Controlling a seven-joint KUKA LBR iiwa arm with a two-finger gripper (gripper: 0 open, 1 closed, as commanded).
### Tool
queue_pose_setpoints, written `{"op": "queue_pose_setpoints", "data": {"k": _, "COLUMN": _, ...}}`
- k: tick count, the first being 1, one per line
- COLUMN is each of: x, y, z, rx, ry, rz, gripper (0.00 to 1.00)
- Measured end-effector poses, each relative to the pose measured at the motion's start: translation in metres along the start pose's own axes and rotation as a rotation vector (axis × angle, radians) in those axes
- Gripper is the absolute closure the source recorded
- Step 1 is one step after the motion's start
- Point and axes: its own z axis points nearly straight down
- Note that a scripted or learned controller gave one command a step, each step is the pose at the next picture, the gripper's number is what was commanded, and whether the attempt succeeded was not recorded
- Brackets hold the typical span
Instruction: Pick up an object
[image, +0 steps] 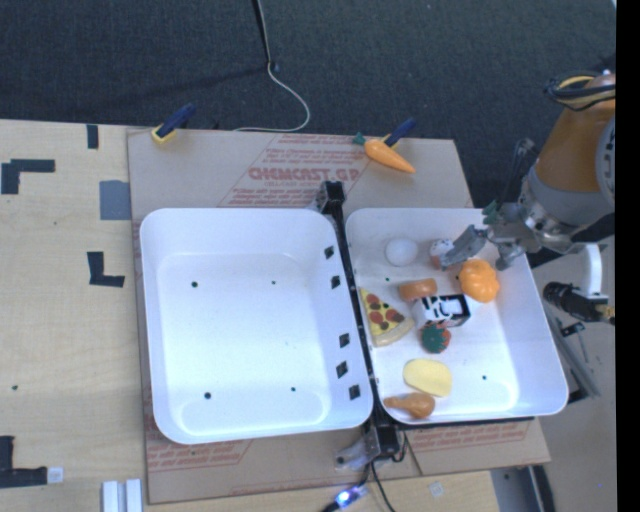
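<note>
An orange ball (480, 281) lies in the right bin (530, 395), toward its 2 o'clock corner, directly beneath the gripper (479, 247). The two fingers are spread wide, one toward 9 o'clock of the ball and one toward 3 o'clock, with nothing clamped between them; whether they touch the ball I cannot tell.

Nearest the camera, at the bin's 6 o'clock rim, sits a tan pear-shaped toy (412, 405), with a yellow piece (428, 376) just at its 12 o'clock. Farther in come a green-and-red ball (434, 339), a pizza slice (385, 318) at its 9 o'clock, and a black-and-white block (445, 309). Beyond these lie an orange sausage shape (417, 289) and a white ball (401, 251). The left bin (160, 300) lies at 9 o'clock. A toy carrot (388, 155) rests on the cardboard (290, 170) at the far side.
</note>
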Motion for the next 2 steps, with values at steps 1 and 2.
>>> {"op": "queue_pose_setpoints", "data": {"k": 1, "x": 0.083, "y": 0.036, "z": 0.117, "rx": 0.002, "ry": 0.002, "rz": -0.008, "gripper": 0.0}}
{"op": "queue_pose_setpoints", "data": {"k": 2, "x": 0.07, "y": -0.017, "z": 0.11, "rx": 0.002, "ry": 0.0, "rz": 0.002, "gripper": 0.0}}
